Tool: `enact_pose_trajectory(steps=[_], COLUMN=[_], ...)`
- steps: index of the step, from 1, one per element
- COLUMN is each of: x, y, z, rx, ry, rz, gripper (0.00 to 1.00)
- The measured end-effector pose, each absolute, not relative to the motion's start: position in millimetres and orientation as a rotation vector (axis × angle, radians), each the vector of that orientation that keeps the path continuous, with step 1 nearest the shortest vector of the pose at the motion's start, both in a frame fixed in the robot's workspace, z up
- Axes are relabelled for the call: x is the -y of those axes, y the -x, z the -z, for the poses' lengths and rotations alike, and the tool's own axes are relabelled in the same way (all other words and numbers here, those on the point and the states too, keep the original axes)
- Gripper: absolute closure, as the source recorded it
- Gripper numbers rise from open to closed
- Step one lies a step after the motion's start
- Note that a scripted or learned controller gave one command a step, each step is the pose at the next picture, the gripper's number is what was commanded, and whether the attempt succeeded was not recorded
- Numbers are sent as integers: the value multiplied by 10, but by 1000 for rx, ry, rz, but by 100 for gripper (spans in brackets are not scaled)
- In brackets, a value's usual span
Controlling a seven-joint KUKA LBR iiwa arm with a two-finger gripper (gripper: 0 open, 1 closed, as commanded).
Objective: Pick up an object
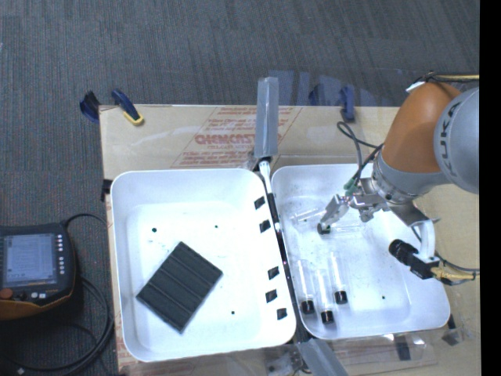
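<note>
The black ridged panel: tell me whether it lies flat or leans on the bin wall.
Flat. The black ridged panel lies on the floor of the left bin, turned diagonally, apart from every wall.

I see a ribbed pad [180,285] in the left bin [129,210]. In the right bin [427,308], three tubes [319,282] lie side by side near its front, the gripper [327,219] above them.

Lighting: even, moderately bright, overhead. White bins [196,186] near overexposed, their floors washed out. Shadows: soft and short, one beneath the dark ridged slab [180,285] in the left bin. Sharpness: mildly soft overall, with clear tubes [321,284] right of the slab faint against white.
</note>
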State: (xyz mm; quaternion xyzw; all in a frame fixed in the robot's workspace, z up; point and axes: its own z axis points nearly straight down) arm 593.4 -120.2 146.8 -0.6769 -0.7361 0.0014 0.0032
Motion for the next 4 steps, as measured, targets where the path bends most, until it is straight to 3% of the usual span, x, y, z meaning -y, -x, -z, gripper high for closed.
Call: enact_pose_trajectory(steps=[1, 2, 3, 4], x=[906, 1293, 1290, 551], y=[-6446, -5729, -5739, -6451], z=[-867, -862, -941, -1865], rx=[2388, 2422, 2418, 2411], ry=[2039, 1996, 1998, 2013], rz=[0, -1, 0, 0], gripper=[0, 0, 100, 100])
